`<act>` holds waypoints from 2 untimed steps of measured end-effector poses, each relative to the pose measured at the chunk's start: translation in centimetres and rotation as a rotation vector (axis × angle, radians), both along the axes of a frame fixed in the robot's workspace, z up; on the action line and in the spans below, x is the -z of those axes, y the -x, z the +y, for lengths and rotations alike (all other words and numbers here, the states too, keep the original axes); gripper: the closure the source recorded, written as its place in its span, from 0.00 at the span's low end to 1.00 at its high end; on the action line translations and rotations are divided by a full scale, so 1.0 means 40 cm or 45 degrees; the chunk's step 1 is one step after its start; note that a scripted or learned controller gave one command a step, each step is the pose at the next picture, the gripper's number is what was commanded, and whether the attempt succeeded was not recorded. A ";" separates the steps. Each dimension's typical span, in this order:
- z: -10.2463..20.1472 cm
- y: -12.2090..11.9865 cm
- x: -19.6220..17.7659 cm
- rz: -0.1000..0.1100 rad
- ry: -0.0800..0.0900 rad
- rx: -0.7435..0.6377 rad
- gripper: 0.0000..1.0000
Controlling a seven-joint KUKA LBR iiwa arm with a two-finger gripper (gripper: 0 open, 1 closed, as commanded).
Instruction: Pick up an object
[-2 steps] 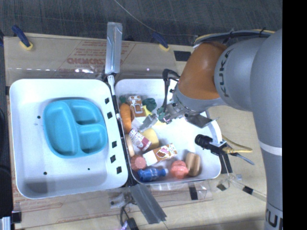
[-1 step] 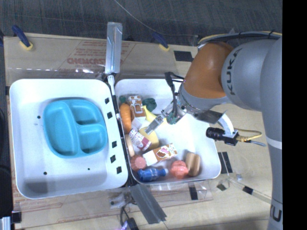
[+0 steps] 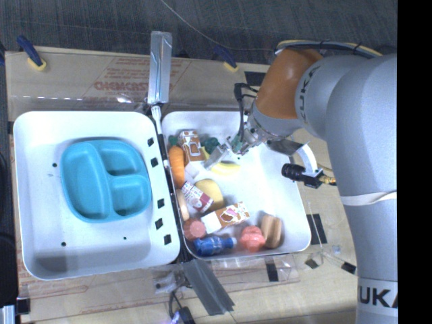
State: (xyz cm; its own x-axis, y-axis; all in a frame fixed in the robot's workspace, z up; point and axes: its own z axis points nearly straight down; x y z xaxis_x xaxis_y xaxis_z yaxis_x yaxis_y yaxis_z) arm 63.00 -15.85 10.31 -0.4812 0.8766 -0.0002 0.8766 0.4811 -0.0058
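The right bin [image 3: 291,193] holds a heap of toy food: an orange carrot [image 3: 177,167], a small brown jar [image 3: 190,144], a yellow banana [image 3: 226,168], a yellow lemon [image 3: 210,190], a carton [image 3: 227,217], a blue bottle [image 3: 210,246], a pink piece [image 3: 252,237] and a hot dog [image 3: 271,229]. My gripper [image 3: 226,151] reaches down into the bin's upper part, just above the banana and beside a dark green piece [image 3: 211,144]. The arm's wrist covers much of the gripper.
The left bin [image 3: 40,181] carries a blue divided tray [image 3: 106,178]. A metal bar [image 3: 159,66] stands at the back between the bins. The grey arm [image 3: 351,113] fills the right side above the bench.
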 end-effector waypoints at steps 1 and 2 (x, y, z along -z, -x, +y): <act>0.007 -0.070 -0.054 -0.009 -0.002 -0.180 0.00; 0.051 -0.012 -0.019 -0.035 0.017 -0.233 0.00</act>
